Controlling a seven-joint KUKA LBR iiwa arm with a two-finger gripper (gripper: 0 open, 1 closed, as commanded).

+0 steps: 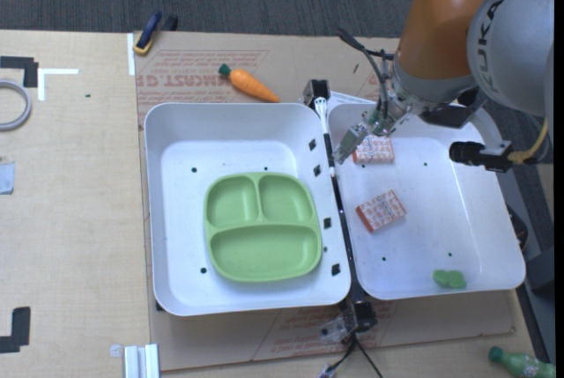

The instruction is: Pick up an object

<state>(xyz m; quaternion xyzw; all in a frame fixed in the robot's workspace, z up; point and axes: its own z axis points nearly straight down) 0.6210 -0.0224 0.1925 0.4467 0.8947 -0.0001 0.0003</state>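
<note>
my gripper hangs touching the upper small box, just down-right of it; i cannot tell if it is apart or together.

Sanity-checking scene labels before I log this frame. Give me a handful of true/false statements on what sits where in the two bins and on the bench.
1. A green divided plate lies in the left bin. True.
2. The carrot lies inside the right bin. False: it lies on the bench behind the left bin, outside both.
3. Two red-and-white packets lie in the right bin. True.
4. The gripper hangs over the left bin's plate. False: it is at the right bin's back left corner, next to the upper packet.
5. A small green object lies near the right bin's front edge. True.
</note>
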